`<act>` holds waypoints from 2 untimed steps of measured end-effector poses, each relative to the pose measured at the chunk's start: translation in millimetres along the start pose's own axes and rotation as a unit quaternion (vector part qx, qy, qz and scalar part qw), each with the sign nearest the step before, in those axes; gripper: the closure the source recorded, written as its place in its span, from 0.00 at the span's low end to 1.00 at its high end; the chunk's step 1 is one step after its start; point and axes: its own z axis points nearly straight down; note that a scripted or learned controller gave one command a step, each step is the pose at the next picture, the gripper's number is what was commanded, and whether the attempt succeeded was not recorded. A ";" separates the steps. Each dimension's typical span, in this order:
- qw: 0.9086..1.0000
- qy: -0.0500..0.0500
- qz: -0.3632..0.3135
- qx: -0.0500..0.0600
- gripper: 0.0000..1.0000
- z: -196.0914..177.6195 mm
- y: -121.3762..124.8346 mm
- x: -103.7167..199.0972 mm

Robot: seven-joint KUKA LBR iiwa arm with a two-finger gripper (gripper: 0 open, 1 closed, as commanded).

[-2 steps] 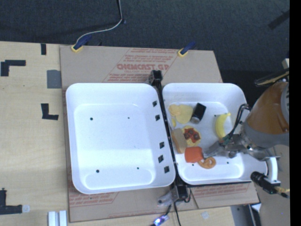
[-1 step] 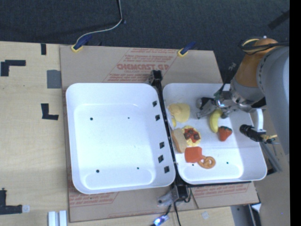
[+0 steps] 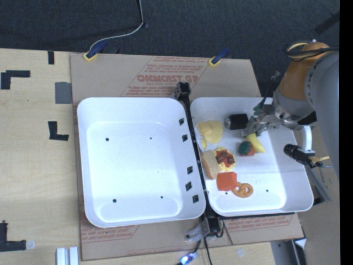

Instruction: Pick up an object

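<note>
Nearest the camera: a red cup (image 3: 226, 180) touching a pretzel-shaped ring (image 3: 242, 190) on the floor of the right bin (image 3: 276, 200), toward its front wall.
Other candidates: a tan bread piece (image 3: 209, 164) and a red-and-green item (image 3: 225, 158) just behind the red cup; a pale yellow lump (image 3: 210, 131) farther back; a black cylinder (image 3: 237, 121) near the back wall.
Gripper (image 3: 255, 128): low over a green and yellow fruit (image 3: 249, 147), right of the red cup; whether it is apart or together I cannot tell.
Risk: the toys crowd together, so a descent could likely push a neighbour or close on nothing.
Surface: the left bin (image 3: 132, 159) beside the right one, both on a cardboard sheet (image 3: 160, 79) over a wooden bench (image 3: 33, 164).
Room: dark carpet (image 3: 66, 10) behind, crossed by a white cable (image 3: 129, 29).
</note>
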 end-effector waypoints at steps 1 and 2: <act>1.000 0.002 0.001 0.001 1.00 -10.7 6.7 6.9; 1.000 0.001 0.001 -0.001 1.00 -40.2 26.4 -17.3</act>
